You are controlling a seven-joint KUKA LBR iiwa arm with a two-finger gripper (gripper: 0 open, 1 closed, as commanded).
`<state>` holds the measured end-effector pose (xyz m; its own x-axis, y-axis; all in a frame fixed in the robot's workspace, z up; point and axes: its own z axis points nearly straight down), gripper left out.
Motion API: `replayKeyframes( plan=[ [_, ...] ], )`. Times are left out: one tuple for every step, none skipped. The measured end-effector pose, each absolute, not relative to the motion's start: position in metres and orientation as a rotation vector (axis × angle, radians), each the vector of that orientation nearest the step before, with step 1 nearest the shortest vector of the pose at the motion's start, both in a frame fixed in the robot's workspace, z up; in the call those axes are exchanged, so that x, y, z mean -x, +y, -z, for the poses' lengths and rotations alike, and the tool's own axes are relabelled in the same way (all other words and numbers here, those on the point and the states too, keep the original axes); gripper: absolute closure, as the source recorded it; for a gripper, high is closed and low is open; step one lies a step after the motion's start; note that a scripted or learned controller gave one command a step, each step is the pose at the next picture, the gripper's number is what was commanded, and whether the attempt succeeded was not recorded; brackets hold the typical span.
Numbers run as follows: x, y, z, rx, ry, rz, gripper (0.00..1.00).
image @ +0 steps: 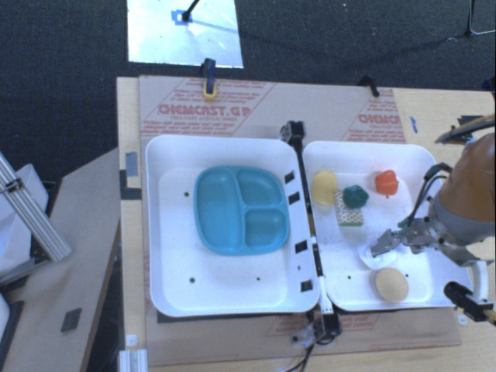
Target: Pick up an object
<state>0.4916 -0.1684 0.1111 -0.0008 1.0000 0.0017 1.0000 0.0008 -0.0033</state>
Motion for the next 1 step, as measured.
replayKeyframes(
  plan=[
    [-0.4935,-0.1695,-0.125,2.223,-2.224,0.002,1.0]
  ],
)
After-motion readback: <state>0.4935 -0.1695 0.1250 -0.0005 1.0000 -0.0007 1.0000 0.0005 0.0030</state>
